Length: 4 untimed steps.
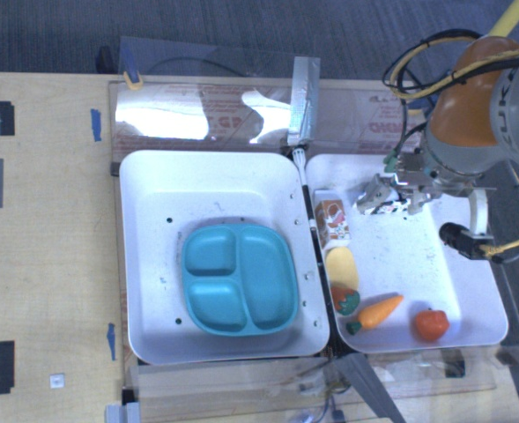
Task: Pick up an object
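The right bin (470, 280) holds several toy foods. A small brown and white carton (331, 219) lies along its left wall, with a yellow piece (342, 267) just below it. An orange carrot (379, 310) lies near the front, a small red and green piece (345, 302) to its left, and a red tomato (431, 324) to its right. My gripper (389, 196) hangs over the back of this bin, right of the carton, fingers pointing left. Nothing shows between its fingers.
The left bin (153, 192) holds a blue sectioned plate (240, 278). A metal divider (302, 102) rises between the bins at the back. Cables (422, 55) loop above the arm at the upper right. Wooden bench lies to the left.
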Motion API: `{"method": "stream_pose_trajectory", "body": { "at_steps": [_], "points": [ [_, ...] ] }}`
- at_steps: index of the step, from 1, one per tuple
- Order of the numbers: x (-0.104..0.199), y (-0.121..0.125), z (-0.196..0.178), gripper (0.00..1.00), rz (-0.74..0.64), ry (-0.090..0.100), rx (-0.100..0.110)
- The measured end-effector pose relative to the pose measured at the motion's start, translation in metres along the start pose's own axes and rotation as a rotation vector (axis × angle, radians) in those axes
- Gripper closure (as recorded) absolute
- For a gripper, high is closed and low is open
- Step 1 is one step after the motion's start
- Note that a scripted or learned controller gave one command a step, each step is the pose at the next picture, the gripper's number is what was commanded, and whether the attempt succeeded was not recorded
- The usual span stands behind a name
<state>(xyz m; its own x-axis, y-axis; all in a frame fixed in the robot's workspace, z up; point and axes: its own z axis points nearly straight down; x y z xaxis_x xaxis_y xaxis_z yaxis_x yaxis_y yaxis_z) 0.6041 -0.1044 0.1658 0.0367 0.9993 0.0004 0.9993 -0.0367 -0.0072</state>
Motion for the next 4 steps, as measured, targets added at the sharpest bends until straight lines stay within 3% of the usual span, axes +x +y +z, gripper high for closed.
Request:
{"method": "stream_pose_trajectory", "body": {
  "at_steps": [1, 2, 3, 4],
  "points": [
    [-0.017, 0.043, 0.052, 0.00, -0.006, -0.007, -0.040],
    [-0.068, 0.035, 0.057, 0.00, 0.070, 0.008, -0.046],
    [-0.074, 0.029, 0.057, 0.00, 0.114, 0.019, -0.048],
    [-0.085, 0.070, 0.070, 0.00, 0.138, 0.009, -0.019]
  ]
}}
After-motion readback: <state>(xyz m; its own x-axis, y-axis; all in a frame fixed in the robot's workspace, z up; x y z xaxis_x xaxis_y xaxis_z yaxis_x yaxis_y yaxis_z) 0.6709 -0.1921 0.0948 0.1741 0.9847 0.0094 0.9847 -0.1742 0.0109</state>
